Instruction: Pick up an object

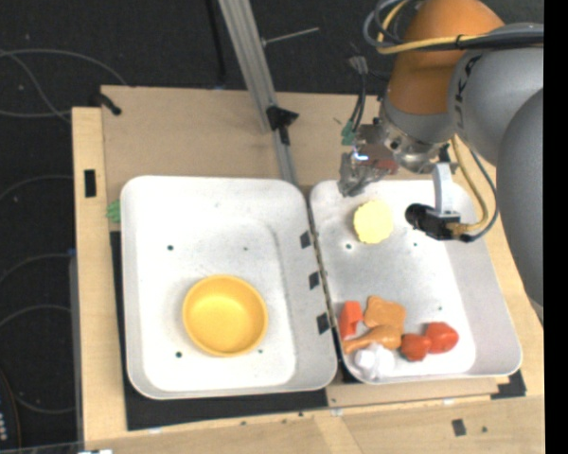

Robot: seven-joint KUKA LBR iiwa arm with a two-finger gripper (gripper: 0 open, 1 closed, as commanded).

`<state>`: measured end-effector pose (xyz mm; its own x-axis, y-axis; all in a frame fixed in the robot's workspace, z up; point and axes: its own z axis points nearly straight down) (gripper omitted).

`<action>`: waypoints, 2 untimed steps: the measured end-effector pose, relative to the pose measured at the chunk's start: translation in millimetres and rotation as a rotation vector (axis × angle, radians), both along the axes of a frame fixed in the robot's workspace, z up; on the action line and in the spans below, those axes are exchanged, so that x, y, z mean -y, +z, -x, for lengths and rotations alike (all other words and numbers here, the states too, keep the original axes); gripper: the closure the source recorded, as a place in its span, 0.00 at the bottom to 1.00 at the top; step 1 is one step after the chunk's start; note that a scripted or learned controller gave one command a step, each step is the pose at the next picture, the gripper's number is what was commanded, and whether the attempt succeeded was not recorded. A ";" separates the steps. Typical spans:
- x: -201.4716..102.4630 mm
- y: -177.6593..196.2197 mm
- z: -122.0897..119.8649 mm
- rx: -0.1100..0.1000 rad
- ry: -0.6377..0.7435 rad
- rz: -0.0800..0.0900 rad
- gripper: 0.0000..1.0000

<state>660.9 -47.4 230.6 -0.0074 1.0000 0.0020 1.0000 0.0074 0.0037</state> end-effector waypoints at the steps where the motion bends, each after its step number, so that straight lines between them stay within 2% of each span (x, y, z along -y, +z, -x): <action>1: -56.7 12.5 5.6 0.000 0.001 0.000 1.00; 2: -99.2 14.9 19.0 -0.004 -0.004 0.001 1.00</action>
